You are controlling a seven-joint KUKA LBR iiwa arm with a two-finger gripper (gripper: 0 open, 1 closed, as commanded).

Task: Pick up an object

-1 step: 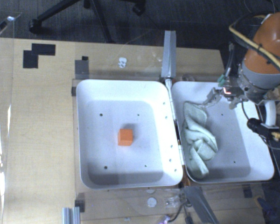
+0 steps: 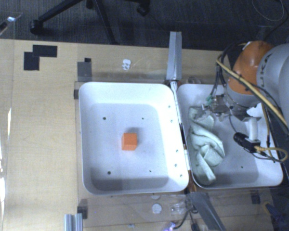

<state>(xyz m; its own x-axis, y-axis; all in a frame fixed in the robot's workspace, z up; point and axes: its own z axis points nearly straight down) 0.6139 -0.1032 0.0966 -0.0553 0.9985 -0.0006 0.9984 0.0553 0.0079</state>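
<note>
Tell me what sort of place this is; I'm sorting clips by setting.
Probably a robotics lab bench. Two shallow white plastic bins sit on a pale wooden bench, a grey arm with an orange band reaches over the right one, and an office chair's black wheeled base stands on dark carpet.

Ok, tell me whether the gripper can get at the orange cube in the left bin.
Probably yes: the orange cube sits alone, open from above. The gripper hangs over the right bin's cloth.
</note>
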